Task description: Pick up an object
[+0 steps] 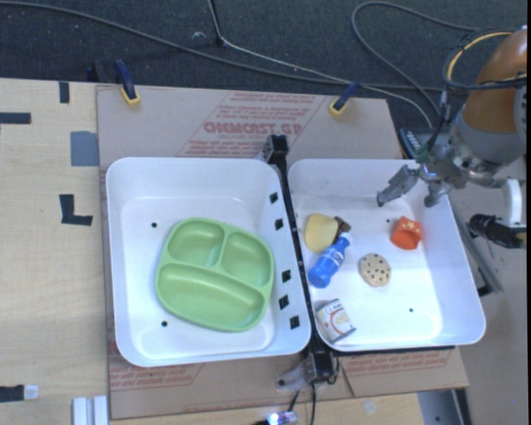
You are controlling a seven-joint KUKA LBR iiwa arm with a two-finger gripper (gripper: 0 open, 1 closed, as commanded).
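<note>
**Open fingers wait above the right bin's far edge**

Nearest the camera, a small white-and-red printed can point(335, 320) lies on its side against the near-left wall of the right-hand shallow white bin point(456, 326), at about seven o'clock in that bin. Toward the centre a blue plastic bottle with a white cap point(327, 264) lies tilted, its cap close to a pale yellow rounded toy with a dark tip point(322, 232) at ten o'clock. A tan speckled cookie-shaped piece point(374, 270) sits just right of the bottle, and a small orange block point(407, 234) rests at two o'clock, apart from the rest, so probably the easiest target.

Above and just beyond the orange block, the two-finger gripper point(413, 189) hangs with its fingers spread wide and nothing between them; this looks like a pose before descent.

At nine o'clock of the whole scene, the left white bin point(124, 237) holds a light green divided plastic plate point(217, 273), lying flat, well apart from the arm
</note>
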